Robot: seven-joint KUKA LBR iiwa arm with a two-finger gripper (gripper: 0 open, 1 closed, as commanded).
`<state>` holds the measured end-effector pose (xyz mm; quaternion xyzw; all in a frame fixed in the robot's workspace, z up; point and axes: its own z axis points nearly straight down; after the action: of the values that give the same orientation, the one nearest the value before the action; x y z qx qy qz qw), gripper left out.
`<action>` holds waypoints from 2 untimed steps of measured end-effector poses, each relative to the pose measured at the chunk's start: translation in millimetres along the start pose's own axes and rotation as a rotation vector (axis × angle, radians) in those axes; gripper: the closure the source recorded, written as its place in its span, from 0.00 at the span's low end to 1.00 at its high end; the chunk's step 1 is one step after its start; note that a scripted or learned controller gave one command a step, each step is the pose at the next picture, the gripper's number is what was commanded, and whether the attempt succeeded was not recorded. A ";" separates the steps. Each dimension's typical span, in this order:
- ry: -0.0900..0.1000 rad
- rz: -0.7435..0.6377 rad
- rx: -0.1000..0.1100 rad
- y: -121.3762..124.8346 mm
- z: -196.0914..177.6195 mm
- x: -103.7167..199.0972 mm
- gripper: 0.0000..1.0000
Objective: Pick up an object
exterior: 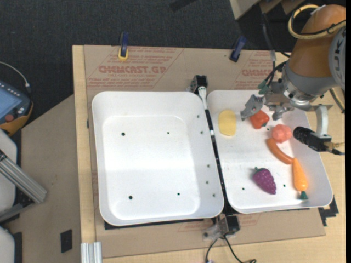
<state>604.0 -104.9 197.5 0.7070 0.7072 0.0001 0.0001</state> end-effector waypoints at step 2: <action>-0.007 0.003 -0.011 -7.7 -18.9 -63.3 0.00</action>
<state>596.3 -168.2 216.3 0.7080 0.7061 0.0015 0.0062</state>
